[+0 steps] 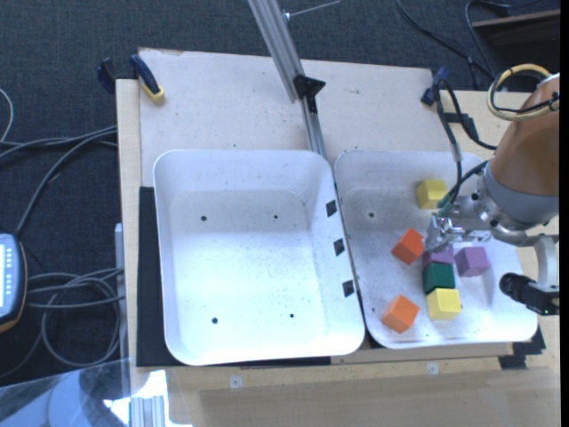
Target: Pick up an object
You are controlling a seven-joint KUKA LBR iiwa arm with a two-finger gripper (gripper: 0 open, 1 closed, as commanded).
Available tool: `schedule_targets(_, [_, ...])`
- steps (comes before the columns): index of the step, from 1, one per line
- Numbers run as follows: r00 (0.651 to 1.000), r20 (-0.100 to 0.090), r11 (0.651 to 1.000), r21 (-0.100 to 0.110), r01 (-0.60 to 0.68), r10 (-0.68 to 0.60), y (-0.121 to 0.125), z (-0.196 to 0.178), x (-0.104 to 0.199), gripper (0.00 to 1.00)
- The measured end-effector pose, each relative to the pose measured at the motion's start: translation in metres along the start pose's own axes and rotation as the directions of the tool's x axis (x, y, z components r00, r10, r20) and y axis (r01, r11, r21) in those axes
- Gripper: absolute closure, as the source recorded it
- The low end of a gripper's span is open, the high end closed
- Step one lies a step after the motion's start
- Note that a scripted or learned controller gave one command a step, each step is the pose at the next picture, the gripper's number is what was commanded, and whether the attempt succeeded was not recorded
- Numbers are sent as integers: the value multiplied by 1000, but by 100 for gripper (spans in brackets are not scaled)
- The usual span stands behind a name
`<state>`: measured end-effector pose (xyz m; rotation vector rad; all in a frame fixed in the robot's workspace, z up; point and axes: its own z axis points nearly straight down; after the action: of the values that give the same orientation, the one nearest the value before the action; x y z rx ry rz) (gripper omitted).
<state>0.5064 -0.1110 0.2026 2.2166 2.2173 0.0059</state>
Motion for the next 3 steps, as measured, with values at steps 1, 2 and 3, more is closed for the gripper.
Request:
schedule_targets(1, [1000,0,1000,2,1,-1,2,-24,0,100])
schedule_targets(2, [1000,-4,1000,4,7,-7,33,-34,48,100])
schedule_targets(3, [1000,-3,1000,4,6,-6,49,-39,90,100])
